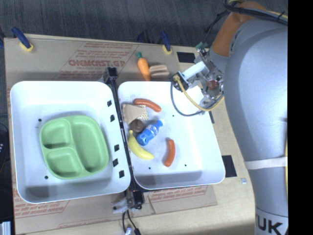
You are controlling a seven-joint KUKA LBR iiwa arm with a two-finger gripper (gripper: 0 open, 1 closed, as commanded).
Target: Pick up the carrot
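A: Now, where was the carrot (143,67)?

B: It lay on the cardboard (73,58) behind the right bin (195,146), outside both bins, just past the back rim. Its green tip pointed away from the bins. A small bun-like item (158,71) lay just beside it, on its right.

A: And the gripper (208,84)?

B: It hung over the back right corner of the right bin, near the rim, well apart from the carrot. Nothing was seen between its fingers. Whether the fingers were spread or pressed together could not be told; the wrist hardware and a looped cable (183,106) hid them.

A: Contents of the right bin?

B: One sausage (147,104) near the back, a second sausage (169,152) toward the front, a banana (139,149) along the left wall, and a blue bottle (149,132) tilted just beside the banana. A brown round item (136,125) touched the bottle's left end, with a tan slice (133,112) behind it.

A: Left bin (29,102)?

B: It held a green divided plate (74,146), lying flat at its centre.

A: Arm position?

B: The arm (259,106) entered from the right, its orange band (227,31) above the wrist.
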